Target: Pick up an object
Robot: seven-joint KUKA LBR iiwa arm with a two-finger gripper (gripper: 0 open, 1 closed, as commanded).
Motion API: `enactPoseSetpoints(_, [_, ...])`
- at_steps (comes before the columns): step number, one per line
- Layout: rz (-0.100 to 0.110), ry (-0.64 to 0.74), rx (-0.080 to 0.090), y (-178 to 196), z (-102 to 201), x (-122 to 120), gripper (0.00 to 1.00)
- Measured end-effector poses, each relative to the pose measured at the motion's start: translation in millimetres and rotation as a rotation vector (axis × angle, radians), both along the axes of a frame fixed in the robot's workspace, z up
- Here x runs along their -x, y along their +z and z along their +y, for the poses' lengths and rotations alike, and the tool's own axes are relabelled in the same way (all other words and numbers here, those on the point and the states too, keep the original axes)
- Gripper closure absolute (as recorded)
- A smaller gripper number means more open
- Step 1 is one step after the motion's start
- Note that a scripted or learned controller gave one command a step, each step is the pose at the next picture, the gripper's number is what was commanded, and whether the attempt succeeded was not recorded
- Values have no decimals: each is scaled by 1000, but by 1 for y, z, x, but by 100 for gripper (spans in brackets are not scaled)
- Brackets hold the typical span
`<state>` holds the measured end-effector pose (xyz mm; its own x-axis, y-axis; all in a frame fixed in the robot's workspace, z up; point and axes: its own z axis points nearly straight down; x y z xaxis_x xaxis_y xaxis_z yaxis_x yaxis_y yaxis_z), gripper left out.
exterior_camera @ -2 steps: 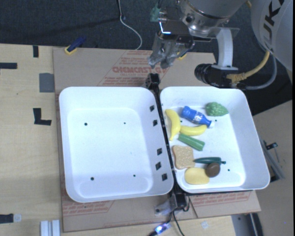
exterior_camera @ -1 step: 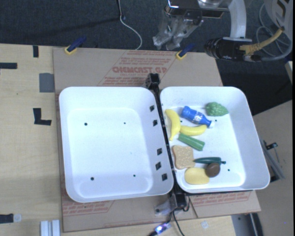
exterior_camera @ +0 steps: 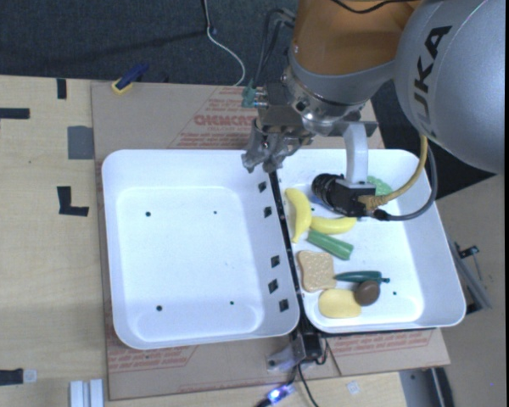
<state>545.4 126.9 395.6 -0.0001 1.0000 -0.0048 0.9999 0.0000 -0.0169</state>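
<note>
From my station I see the grey arm with its orange band coming in from the right, and its two-finger gripper (exterior_camera: 261, 158) hangs over the far end of the wall where the two shallow white plastic bins meet. I cannot tell how the gripper is set; its tip is a dark tangle against the rim.

The left white bin (exterior_camera: 119, 253) has a wide bare floor, so there is much free room on that side. The right white bin (exterior_camera: 424, 261) is crowded near the shared wall, and only its right part is bare.

The objects lie in the right bin. A curved yellow plastic banana (exterior_camera: 299, 213) lies just beside the dividing wall, touching a second yellow banana (exterior_camera: 332, 224). Near them are a green cucumber-like piece (exterior_camera: 331, 244), a tan toast-shaped slice (exterior_camera: 316, 270), a round yellow lump (exterior_camera: 339, 303), a brown oval piece (exterior_camera: 367, 292) and a thin dark green pepper (exterior_camera: 358, 275).
</note>
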Motion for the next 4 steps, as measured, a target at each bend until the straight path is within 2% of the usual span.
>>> enactPoseSetpoints(1, [-18,3,-3,-21,22,-74,100])
enactPoseSetpoints(3, [-26,4,-7,145,53,-80,100])
enactPoseSetpoints(4, [-5,10,-3,66,111,15,100])
